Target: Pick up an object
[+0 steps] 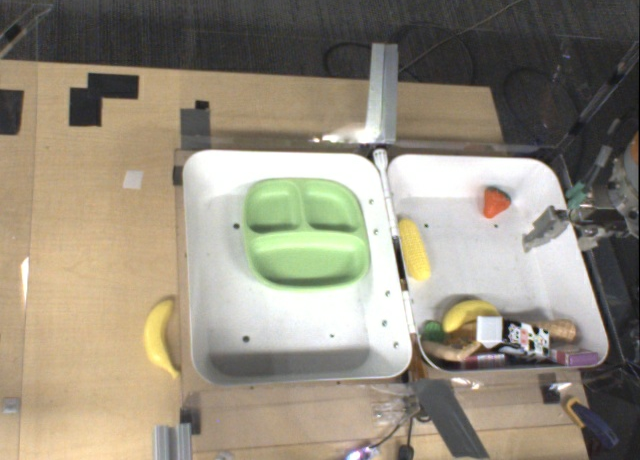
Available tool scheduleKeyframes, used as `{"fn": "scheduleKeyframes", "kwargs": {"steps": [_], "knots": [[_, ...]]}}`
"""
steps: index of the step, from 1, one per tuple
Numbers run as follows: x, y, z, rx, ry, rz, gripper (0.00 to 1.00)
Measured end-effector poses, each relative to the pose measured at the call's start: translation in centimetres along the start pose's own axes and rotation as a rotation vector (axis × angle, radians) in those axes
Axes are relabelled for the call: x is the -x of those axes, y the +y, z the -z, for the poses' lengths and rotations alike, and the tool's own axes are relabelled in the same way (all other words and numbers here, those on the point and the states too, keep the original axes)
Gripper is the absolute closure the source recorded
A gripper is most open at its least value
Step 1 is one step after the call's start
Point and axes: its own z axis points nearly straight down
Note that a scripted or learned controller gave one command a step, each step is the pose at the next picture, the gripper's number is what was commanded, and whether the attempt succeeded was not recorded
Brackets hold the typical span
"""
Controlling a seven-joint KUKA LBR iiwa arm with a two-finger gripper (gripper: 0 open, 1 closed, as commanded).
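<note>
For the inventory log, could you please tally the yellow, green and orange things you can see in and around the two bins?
Yellow: 3, the banana on the bench, the banana in the right bin and the corn cob.
Green: 2, the divided plate and the small green item.
Orange: 1, the orange piece.
Total: 6.

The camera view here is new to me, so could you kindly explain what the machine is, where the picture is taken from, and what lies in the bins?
One camera looks down at a slant on a wooden bench bearing two white bins. The left bin holds a green divided plate. The right bin holds a corn cob, an orange-red strawberry-like toy, and a pile with a banana along its near edge. Another banana lies on the bench. The gripper reaches in from the right, with nothing visibly held.
</note>
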Motion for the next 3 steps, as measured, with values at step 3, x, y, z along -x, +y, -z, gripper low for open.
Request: {"fn": "scheduleKeyframes", "kwargs": {"steps": [3], "knots": [[-1.4, 11.0, -16.6, 0.007, -0.002, 0.193, 0.00]]}}
